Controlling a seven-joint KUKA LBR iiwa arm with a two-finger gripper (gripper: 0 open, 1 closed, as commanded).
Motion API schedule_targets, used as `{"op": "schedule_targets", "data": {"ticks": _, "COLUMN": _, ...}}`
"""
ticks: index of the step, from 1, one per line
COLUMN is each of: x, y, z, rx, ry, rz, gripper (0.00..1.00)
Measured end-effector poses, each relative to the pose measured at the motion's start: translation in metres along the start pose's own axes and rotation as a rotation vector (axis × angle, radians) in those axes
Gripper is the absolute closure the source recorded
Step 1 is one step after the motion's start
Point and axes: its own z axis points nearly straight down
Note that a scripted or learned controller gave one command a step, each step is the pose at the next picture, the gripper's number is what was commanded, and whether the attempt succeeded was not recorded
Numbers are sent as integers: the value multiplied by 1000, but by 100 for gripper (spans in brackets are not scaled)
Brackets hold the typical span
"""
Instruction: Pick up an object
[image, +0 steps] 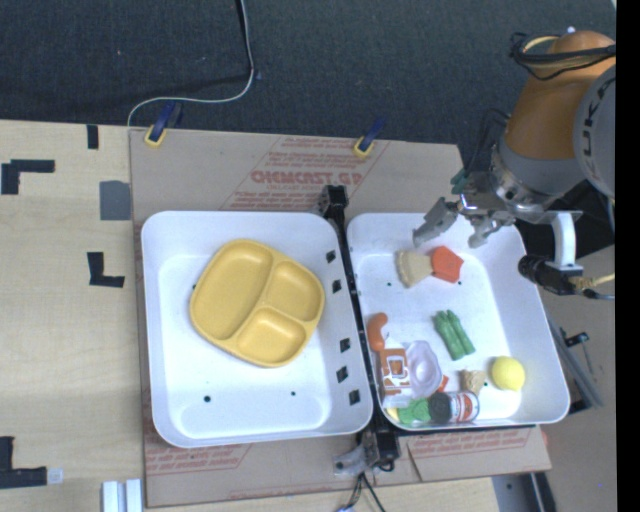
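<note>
From my seat I see the arm (555, 100) reaching in from the right, its tool (457, 222) hanging over the far end of the right bin (525, 290) with its two grey fingers spread apart and nothing between them. Just below the tool lie a tan, rough-edged lump (411, 267) and an orange-red, blocky piece (446, 264), touching each other side by side.

Further toward me in the same bin, a green ribbed stick (453, 333) lies with its long axis running from upper left to lower right. A slim orange piece (376, 331) lies near the bin's left wall, pointing roughly along that wall. Beside it sits a white packet with orange print (397, 368), the print too small for me to read, and a clear, glossy plastic wrapper (424, 364) overlapping it. A smooth round yellow ball (508, 374) rests near the right corner, with a small tan bit (472, 380) just beside it. Along the near wall lies a small bottle (450, 408) on its side, long axis left to right, next to something green (410, 412).

The left bin (170, 300) holds a yellow, smooth plastic plate (257, 301) with three compartments. The cardboard sheet (290, 175) on the bench (60, 330) under the bins carries red printing I can't read for certain.
</note>
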Motion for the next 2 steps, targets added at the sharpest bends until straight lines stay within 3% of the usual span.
{"op": "schedule_targets", "data": {"ticks": 1, "x": -32, "y": -31, "z": 165, "rx": -2, "ry": -2, "rz": 6, "gripper": 0}}
{"op": "schedule_targets", "data": {"ticks": 2, "x": -14, "y": 59, "z": 159, "rx": -5, "ry": -2, "rz": -2, "gripper": 0}}
